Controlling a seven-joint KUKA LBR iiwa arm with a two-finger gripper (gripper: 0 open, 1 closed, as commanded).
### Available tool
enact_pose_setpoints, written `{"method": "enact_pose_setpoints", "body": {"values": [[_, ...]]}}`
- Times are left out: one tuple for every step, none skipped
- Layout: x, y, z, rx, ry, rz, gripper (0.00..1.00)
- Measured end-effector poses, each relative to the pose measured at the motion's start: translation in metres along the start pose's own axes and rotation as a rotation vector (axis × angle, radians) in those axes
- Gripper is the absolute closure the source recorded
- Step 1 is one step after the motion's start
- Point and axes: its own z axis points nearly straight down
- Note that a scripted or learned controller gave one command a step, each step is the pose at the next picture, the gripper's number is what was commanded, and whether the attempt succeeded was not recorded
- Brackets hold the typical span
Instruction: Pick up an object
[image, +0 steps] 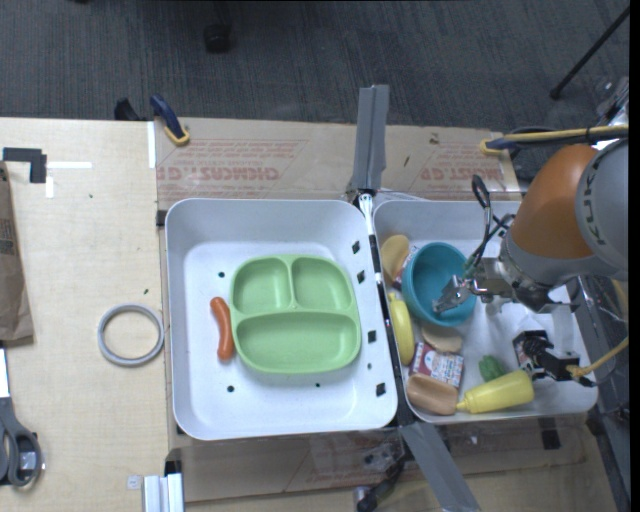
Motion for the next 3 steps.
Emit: {"method": "enact_pose_setpoints", "body": {"values": [[0.023,0.06,-0.002,-0.002,-0.002,-0.024,0.0],[0.018,0.062,-0.016,-0.01,-0.008,-0.019,1.0],[0.092,0.09,-0.111,-0.002,-0.003,0.216,1.0]]}}
